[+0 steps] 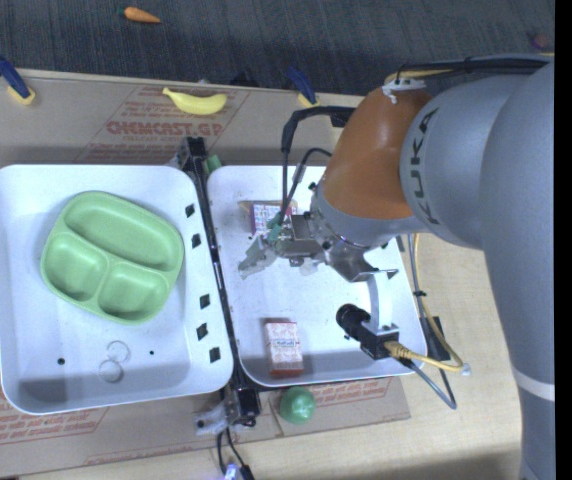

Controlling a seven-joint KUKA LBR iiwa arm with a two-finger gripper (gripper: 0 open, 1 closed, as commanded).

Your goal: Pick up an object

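My gripper (258,253) hangs low over the upper left part of the right bin (316,373). Just behind it lies a small reddish-brown packet (263,212), close to the gripper's tip and partly covered by the wrist. A second small box (283,345), red and white, lies near the bin's front wall, well apart from the gripper. The grey arm with its orange band (376,158) covers the bin's right side.
The left bin (6,298) holds a green divided plate (113,255). A yellow banana (196,99) lies on the cardboard behind the bins. A green ball (297,404) sits outside the front edge. Black clips (211,268) line the divide between the bins.
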